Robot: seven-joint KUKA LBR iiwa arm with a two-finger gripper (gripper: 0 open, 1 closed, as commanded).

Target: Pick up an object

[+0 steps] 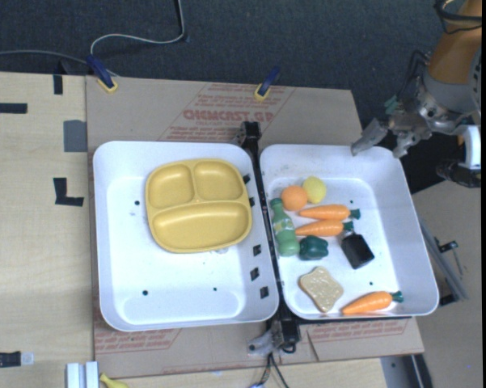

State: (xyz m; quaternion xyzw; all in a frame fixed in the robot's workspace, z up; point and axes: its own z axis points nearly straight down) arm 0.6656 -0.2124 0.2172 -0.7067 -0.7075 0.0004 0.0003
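The claw (pixel 386 138) hangs above the right bin's (pixel 420 257) far rim, fingers seemingly parted and holding nothing; the nearest carrot (pixel 325 212), mid-bin beside the orange ball (pixel 293 197), looks light, rigid and slick; grip across its middle.

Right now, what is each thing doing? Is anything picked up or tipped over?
Gripper: above the right bin's far corner, holding nothing.
Yellow plate: flat in the left bin, nothing on it.
Orange ball: resting, touching the yellow ball.
Two carrots: lying side by side.
Third carrot: lying by the near wall.
Bread: lying flat.
Green bottle: on its side.
Black block: lying flat.
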